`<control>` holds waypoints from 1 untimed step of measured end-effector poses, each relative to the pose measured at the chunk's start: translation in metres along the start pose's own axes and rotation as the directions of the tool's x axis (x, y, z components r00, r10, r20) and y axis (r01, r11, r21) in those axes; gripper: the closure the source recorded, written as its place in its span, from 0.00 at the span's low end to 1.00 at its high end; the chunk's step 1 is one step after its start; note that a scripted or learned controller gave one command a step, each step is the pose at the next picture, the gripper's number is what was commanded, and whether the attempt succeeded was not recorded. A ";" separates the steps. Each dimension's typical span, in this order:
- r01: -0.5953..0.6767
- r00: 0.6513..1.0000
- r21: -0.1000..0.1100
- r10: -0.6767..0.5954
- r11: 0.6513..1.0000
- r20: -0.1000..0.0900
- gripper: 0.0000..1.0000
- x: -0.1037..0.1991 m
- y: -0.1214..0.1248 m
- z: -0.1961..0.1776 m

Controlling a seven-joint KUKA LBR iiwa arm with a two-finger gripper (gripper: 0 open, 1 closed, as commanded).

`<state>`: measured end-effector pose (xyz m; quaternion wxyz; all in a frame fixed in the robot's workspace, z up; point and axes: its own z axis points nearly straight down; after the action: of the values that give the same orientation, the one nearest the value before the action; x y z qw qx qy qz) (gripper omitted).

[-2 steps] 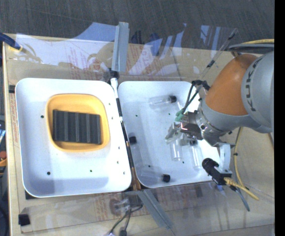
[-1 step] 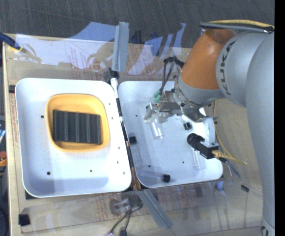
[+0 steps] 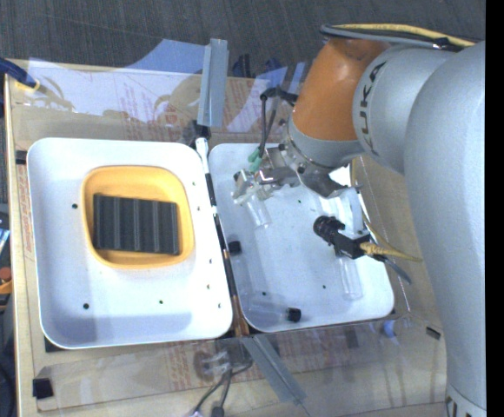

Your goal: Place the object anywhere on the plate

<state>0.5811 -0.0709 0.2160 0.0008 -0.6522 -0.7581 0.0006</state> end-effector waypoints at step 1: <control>0.115 0.993 0.000 -0.115 0.993 0.000 1.00 0.050 0.023 -0.010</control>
<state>0.5969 -0.0180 0.2256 0.0010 -0.6073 -0.7945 0.0006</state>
